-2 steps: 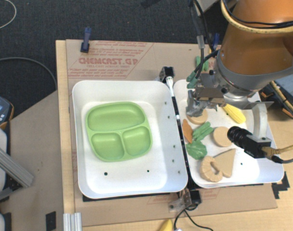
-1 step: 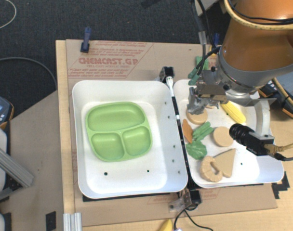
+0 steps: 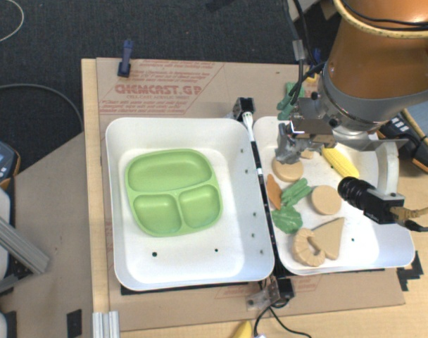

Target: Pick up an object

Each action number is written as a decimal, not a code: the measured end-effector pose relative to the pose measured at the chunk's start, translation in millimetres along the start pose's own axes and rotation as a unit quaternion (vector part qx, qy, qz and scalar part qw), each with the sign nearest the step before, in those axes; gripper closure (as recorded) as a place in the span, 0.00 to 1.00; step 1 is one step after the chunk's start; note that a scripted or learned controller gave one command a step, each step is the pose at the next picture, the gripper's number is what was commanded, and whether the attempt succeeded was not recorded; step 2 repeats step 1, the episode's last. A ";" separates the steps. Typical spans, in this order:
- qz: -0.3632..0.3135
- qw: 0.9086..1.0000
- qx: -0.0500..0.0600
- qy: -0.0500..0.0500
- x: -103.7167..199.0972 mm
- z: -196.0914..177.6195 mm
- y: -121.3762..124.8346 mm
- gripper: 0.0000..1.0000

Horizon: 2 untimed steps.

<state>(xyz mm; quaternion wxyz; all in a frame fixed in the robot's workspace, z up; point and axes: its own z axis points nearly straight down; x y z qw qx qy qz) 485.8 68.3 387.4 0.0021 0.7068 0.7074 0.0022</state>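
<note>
Grey two-finger gripper low in right white bin | just above round tan wooden disc | finger state unclear | centre over disc before closing, avoid green leafy toy

1 fixed camera above the bench, slanted down (both bins framed), arm from right

Round tan wooden disc flat at right bin's back left. Second tan disc mid-bin. Yellow corn cob behind it. Green leafy toy, orange carrot piece near left wall. Tan wedge, notched tan round at front.
</note>
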 end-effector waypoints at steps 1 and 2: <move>-0.001 1.000 0.008 0.000 29.8 70.6 -8.3 1.00; -0.001 1.000 0.008 0.000 29.8 70.6 -8.3 1.00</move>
